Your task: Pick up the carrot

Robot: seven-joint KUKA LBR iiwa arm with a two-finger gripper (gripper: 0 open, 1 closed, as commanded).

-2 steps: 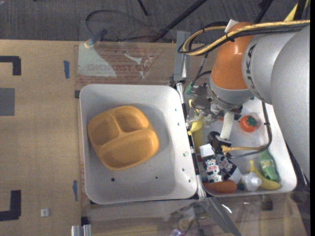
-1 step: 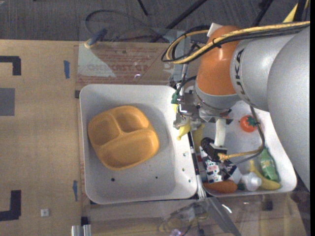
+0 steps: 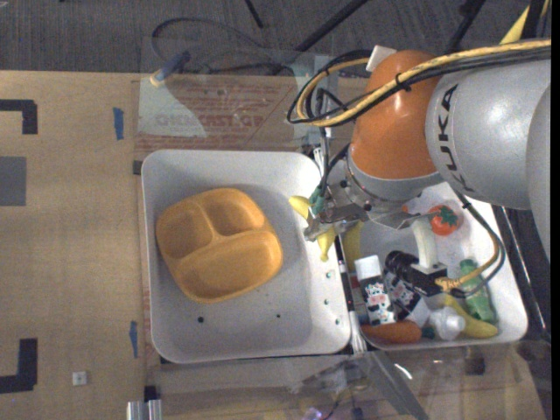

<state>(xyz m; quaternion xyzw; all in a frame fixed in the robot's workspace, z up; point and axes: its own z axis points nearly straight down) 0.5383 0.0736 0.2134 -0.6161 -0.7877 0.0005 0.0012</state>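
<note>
Where the right bin (image 3: 512,322) reaches its 6 o'clock wall, the carrot (image 3: 394,332) lies flat: short, orange-red, tapered, beside a milk carton (image 3: 378,302). End effector (image 3: 322,219) hovers over the bins' divider near a banana (image 3: 304,206); grip state cannot tell. Yellow plate (image 3: 219,243) in left bin (image 3: 166,169).

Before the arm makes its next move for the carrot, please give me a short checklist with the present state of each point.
1. Carrot visible: ok, it lies at the near edge of the right bin.
2. Gripper above the carrot: not ok, it is over the wall between the bins, by a yellow banana.
3. Carrot free of neighbours: not ok, a small carton touches it.
4. Carrot held: not ok.
5. Yellow plate out of the way: ok, it sits in the left bin.
</note>
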